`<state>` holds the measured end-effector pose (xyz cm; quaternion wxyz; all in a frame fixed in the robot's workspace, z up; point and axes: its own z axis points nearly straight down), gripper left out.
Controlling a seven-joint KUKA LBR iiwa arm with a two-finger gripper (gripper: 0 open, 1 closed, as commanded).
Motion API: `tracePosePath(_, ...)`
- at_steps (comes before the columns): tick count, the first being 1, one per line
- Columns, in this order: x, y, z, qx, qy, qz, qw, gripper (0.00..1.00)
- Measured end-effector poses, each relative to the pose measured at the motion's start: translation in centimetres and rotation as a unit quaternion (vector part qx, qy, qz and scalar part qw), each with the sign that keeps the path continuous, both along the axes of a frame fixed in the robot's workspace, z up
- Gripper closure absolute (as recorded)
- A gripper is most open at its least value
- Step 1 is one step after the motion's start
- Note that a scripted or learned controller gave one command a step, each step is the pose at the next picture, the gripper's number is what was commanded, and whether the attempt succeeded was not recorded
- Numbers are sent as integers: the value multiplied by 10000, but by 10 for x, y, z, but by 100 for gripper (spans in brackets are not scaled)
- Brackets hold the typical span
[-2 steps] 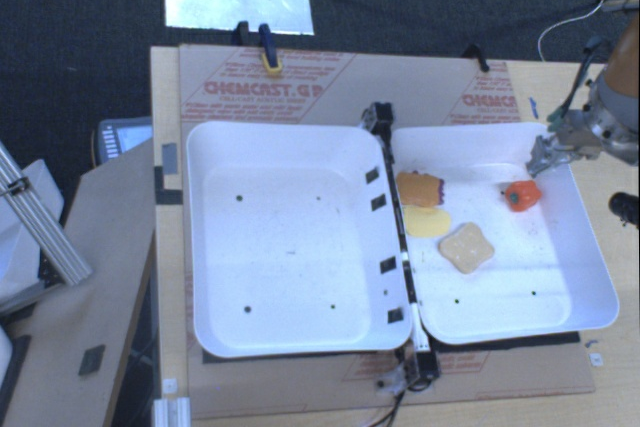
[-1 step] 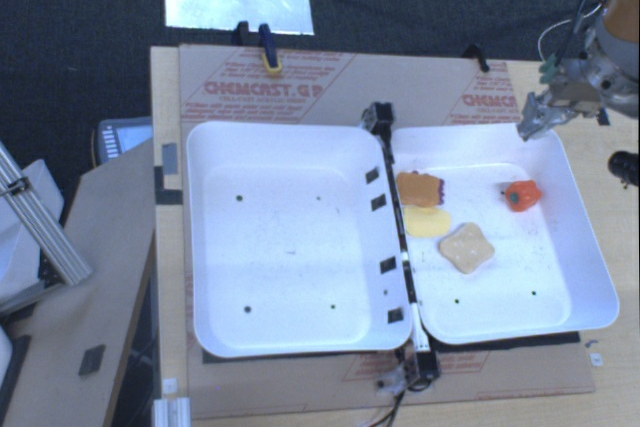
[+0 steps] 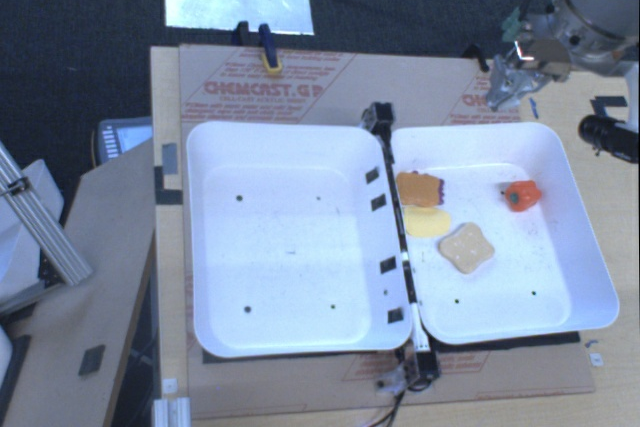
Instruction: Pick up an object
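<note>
Gripper (image 3: 507,80) hangs at 1 o'clock above the right bin (image 3: 560,150), arm partly cut off by frame edge; grip state can't tell. Orange obj (image 3: 520,195) lies in the bin's 2 o'clock area w/ tan piece (image 3: 466,248) toward center.

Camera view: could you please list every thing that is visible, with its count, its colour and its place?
White bins: two, side by side on the bench.
Orange-red object: one, right bin, towards its far right side.
Orange-brown piece: one, right bin, near the divider, with something purple at its right edge.
Pale yellow flat piece: one, right bin, just in front of the orange-brown piece.
Beige bread-like piece: one, right bin, middle.
Cardboard sheet: one, brown with red print, under the bins.
Gripper: one, grey, above the bench behind the right bin.
</note>
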<state>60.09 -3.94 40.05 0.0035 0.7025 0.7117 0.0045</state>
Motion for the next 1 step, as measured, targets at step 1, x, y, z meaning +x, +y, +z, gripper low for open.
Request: tracePosePath(1, 23, 79, 6, 5, 30, -6, 10000, 100)
